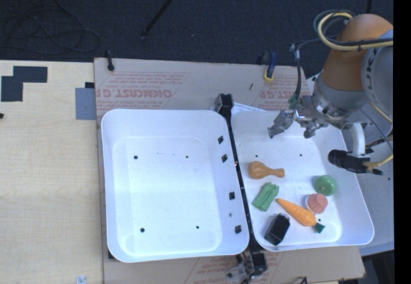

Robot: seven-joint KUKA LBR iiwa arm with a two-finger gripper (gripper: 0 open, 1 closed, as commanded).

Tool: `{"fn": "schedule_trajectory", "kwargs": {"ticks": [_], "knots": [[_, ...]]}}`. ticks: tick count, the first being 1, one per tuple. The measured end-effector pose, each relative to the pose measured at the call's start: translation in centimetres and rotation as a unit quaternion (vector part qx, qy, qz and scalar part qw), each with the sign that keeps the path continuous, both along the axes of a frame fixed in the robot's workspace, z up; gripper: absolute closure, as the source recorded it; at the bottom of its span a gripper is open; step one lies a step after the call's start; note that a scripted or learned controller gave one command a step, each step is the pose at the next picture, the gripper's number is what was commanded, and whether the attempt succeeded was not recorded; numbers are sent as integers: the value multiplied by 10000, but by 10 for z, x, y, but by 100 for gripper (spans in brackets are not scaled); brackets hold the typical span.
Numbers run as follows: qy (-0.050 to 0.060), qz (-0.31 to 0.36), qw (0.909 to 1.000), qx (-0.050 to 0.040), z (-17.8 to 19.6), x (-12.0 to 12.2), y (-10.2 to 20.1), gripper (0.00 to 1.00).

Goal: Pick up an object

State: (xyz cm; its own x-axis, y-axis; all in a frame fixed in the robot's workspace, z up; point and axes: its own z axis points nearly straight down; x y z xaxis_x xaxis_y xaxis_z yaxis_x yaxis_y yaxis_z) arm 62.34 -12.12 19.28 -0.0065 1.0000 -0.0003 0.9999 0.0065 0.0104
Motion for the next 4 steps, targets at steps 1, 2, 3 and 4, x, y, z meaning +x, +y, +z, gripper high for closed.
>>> {"fn": "schedule_trajectory", "kwargs": {"ticks": [1, 2, 3, 4], "knots": [[10, -54, 10000, -11, 132, -52, -22, 0], [68, -28, 10000, -3, 133, -51, -20, 100], [28, 29, 10000, 14, 179, -4, 93, 100], [21, 11, 10000, 12, 253, 19, 164, 100]]}}
